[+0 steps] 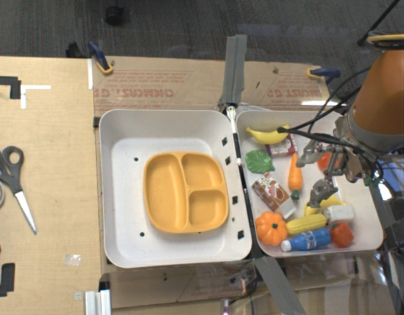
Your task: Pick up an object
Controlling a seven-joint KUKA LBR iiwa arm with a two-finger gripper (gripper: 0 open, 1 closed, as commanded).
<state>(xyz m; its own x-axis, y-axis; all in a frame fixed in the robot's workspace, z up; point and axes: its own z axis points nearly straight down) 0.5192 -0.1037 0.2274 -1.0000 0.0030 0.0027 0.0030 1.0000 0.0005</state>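
Over the right bin [376, 231], the gripper [322, 192] hangs amid toys; cables blur its tip, so its grip cannot be told. Just below lies partly hidden corn [307, 224].

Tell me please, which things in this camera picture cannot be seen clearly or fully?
- Gripper: in the camera view, cables and metal parts crowd it, so its state is unclear.
- Red item: partly hidden behind the gripper's metal parts; its kind is unclear.
- Yellow piece: mostly covered by the gripper.
- Snack packet: its print is too small to read.
- Scissors: cut off by the left edge.
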